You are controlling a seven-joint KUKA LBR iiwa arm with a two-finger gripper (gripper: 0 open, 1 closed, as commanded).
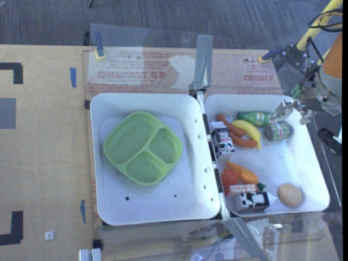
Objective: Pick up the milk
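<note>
Milk, a small white carton with black cow patches (pixel 223 141), lies against the right white bin's (pixel 304 167) nine o'clock wall. At two o'clock the metal two-finger gripper (pixel 289 112) hovers above a green can (pixel 278 130); its fingers' spread cannot be judged.

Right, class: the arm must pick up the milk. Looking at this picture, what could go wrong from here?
1. Two black-and-white cow-patterned cartons lie in the right white bin, one by the dividing wall and one at the near edge; the target may be ambiguous.
2. The tool hovers by the dark round can and could grab that.
3. The wall-side carton sits close beside the long orange carrot, leaving little room.
</note>
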